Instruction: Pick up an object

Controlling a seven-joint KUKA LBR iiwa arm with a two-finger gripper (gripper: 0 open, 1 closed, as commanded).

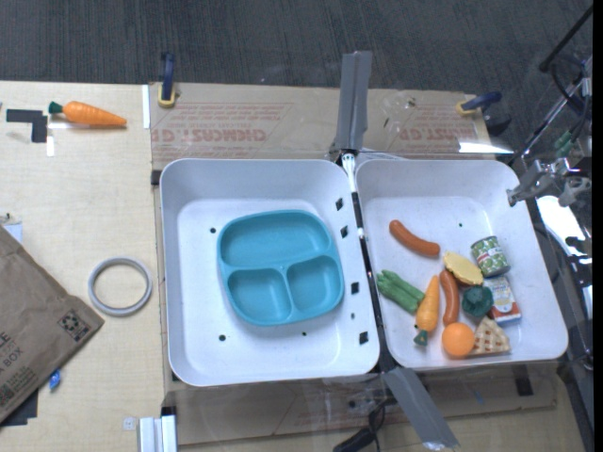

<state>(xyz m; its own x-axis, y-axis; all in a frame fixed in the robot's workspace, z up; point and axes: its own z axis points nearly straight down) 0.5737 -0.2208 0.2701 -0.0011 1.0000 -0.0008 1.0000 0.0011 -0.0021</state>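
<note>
At right of the counter (85, 205), the shallow white plastic right bin (528, 347) holds a clutter of toy food, any piece of which could be the object to pick up. The grey metal end effector (545, 179) appears to sit at that bin's far right rim, above the toys. Whether it is wide or narrow can't be told from this angle, and nothing is seen in its grip.

Easiest target, by the look of it, is the smooth orange-red toy sausage (415, 239). It lies alone toward the bin's upper left, apart from the rest and w/ bare floor on both long sides. A good try would come straight down over its middle, closing across the short axis, since its rounded, glossy skin may slip if caught near an end.

Other pieces crowd together at lower right: a green pea pod (400, 290), a small tapered orange carrot (429, 307), a round orange fruit (458, 339), a flat criss-crossed tan wedge (490, 339) and a short green-labelled can (488, 255). They touch or overlap, so a clean grasp there looks harder.

The left bin (188, 347) carries a matte teal three-compartment plate (280, 266). A grey tape ring (120, 284) and a brown cardboard box (33, 337) lie on the wood-grain counter.
</note>
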